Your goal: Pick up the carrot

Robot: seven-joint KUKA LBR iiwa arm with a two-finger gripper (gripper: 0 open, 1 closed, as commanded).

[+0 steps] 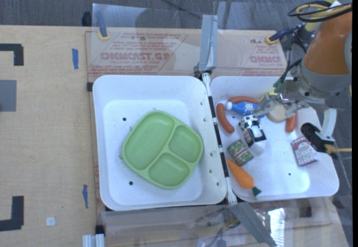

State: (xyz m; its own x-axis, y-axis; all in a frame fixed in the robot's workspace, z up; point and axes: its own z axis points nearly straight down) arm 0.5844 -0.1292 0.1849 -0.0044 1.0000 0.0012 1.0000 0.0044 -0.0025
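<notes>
The carrot (240,174) is orange with a small green tip and lies at the front left of the right bin (291,181), close to the divider between the bins. My gripper (279,103) hangs over the back right part of that bin, just above a beige rounded object (276,113). It is well behind the carrot and to its right, not touching it. The wrist body hides the gripper's tip.
Around the gripper lie red sausages (225,118), a blue bottle (242,108), a black-and-white toy (251,128), a green box (240,152) and a red-white carton (305,152). The left bin (112,100) holds a green divided plate (162,149).
</notes>
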